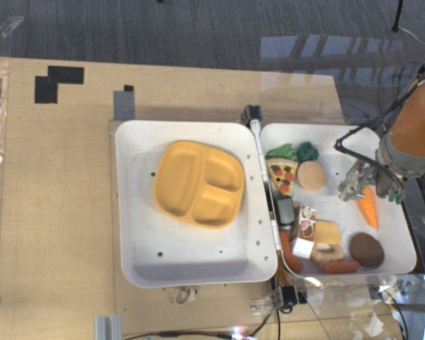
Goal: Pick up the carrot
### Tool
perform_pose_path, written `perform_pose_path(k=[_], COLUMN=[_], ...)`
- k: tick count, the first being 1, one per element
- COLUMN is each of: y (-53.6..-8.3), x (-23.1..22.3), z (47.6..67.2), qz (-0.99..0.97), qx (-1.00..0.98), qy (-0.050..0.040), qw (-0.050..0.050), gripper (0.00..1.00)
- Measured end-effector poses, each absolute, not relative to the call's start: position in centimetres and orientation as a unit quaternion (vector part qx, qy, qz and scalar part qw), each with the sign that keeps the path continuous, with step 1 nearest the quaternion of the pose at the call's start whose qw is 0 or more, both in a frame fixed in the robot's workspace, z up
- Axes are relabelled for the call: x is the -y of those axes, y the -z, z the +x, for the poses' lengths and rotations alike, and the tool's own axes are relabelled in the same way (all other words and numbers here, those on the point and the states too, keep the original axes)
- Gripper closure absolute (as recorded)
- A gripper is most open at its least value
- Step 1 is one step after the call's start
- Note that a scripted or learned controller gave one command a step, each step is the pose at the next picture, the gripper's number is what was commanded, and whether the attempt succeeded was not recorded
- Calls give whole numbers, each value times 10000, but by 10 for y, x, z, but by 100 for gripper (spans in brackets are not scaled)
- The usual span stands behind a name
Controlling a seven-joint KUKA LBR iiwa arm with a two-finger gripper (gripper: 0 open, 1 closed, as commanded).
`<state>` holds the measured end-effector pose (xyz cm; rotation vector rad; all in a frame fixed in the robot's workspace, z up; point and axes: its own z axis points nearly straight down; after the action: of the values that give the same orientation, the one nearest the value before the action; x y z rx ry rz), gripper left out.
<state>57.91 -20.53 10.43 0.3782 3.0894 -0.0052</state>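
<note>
A grey carpeted floor [219, 13] is showing along the top of the camera view, and below it a pale wooden desk [57, 211] is carrying two shallow white bins side by side. Black tape patches [57, 82] are lying on the desk at the upper left.

The left bin [138, 261] is holding a yellow divided tray [198, 183], sitting slightly turned near its middle.

The right bin [397, 257] is holding a scatter of toy food. A green leafy piece [281, 151] and a darker green piece [308, 150] are lying near its upper left corner, with a pizza slice [281, 176] just below them and a round tan piece [312, 176] beside the slice. Lower down, a yellow block [327, 232] is sitting near a small carton [307, 227], a sausage [338, 266] is lying along the bottom wall, and a brown oval piece [366, 249] is resting at the lower right.

The carrot [369, 207] is lying in the right bin near its right side, pointing downward, above the brown oval piece.

The arm [418, 129] is reaching in from the right, its orange band showing above the wrist. The gripper [365, 184] is hanging just over the carrot's upper end. Whether the jaws are apart, together or clamped on the carrot, I cannot tell.
</note>
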Motion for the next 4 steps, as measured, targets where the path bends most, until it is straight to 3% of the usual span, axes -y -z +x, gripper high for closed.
perform_pose_path(k=[1, 2, 3, 4], y=[-104, -90, -91, -89], x=[205, 205, 206, 200], z=[579, 534, 502, 552], qz=[1212, 651, 3171, 4140], qx=[-9925, -9978, -9483, -9102], qy=[15, 10, -1, -45], qw=[139, 94, 111, 45], gripper=[0, 0, 0, 0])
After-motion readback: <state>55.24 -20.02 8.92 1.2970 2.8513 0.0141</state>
